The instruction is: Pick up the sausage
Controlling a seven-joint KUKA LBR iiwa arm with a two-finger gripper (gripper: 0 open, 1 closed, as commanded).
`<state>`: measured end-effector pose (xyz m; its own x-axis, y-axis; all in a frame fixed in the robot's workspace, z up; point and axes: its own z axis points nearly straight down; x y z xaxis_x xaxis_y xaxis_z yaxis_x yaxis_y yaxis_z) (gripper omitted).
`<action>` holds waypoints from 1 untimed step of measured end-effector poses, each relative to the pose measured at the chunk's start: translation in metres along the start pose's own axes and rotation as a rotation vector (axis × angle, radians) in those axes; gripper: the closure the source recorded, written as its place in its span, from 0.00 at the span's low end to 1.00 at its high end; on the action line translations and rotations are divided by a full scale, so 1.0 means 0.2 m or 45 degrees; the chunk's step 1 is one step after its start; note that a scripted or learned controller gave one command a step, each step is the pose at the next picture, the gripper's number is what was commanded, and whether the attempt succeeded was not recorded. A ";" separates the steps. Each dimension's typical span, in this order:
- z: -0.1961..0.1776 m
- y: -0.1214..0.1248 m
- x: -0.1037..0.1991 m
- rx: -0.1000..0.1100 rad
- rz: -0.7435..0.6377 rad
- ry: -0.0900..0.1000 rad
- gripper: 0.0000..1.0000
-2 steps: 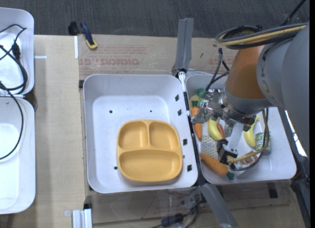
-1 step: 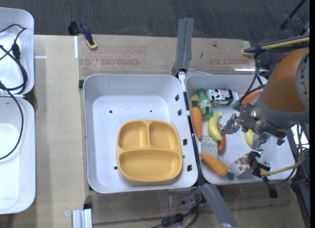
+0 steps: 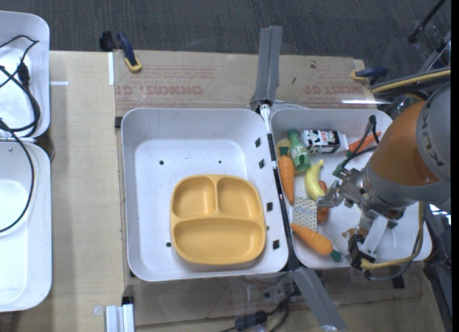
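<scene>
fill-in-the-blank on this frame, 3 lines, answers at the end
1. The yellow divided plate lies in the ____ bin.
2. The plate has ____ compartments.
3. The banana lies in the same bin as the two ____ carrots.

Missing words: left; three; orange

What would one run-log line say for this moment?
arm: over right bin | gripper: low beside banana | sausage: in bin | tray: left bin
</scene>
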<state>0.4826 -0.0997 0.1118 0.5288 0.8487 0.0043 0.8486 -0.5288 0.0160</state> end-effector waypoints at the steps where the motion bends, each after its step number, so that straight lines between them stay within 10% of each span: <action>1: -0.04 0.01 0.00 -0.003 0.004 -0.003 1.00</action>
